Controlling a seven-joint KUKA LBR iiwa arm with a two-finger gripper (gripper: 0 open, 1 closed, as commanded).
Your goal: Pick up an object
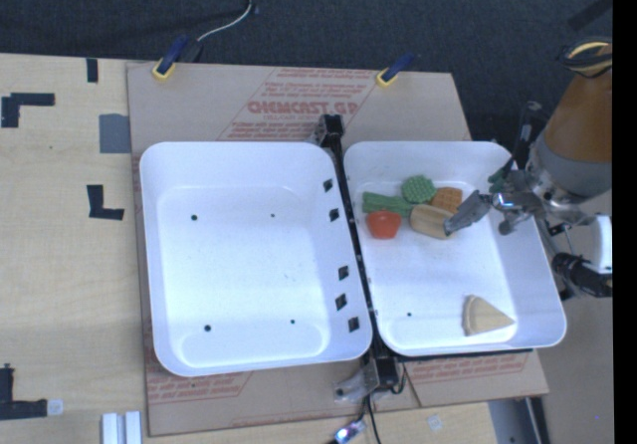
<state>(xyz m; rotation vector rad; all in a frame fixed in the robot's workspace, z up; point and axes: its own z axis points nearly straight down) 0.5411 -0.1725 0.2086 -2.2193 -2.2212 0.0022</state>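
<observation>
The right bin (518, 263) holds a cluster of small toy foods near its back left. There is a green leafy piece (418, 188) with a green stem (382, 201), a red tomato-like piece (384, 224), an orange piece (448, 198) and a tan block (428, 221). A tan wedge (486, 316) lies alone near the bin's front right. My gripper (463, 216) reaches in from the right at a low slant. Its tip is just beside the tan block and the orange piece. I see nothing lifted off the bin floor.
The left bin (239, 253) sits beside the right one, with a black clip strip (343, 233) along their shared wall. Both rest on a cardboard sheet (289, 104) held by clamps. The arm's orange band and grey wrist (582, 133) stand over the right bin's right rim.
</observation>
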